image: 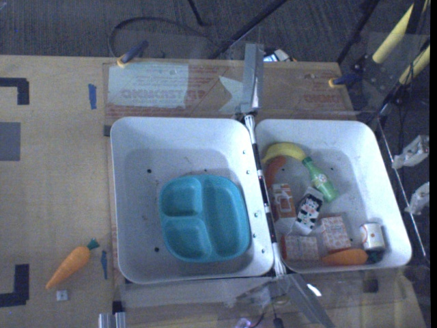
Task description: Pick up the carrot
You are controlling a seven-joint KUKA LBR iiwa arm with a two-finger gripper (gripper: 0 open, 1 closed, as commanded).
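An orange carrot (345, 257) with a dark green top lies flat along the near wall of the right bin (369, 137), its top pointing right. A second orange carrot (68, 266) with a green top lies on the wooden bench outside the bins, near the lower left corner of the left bin (130, 137).
A blue divided plate (205, 217) sits in the left bin. The right bin also holds a banana (285, 152), a green bottle (321, 180), a cow-patterned carton (309, 210), small boxes (300, 247) and a small can (372, 236) crowded beside the carrot.
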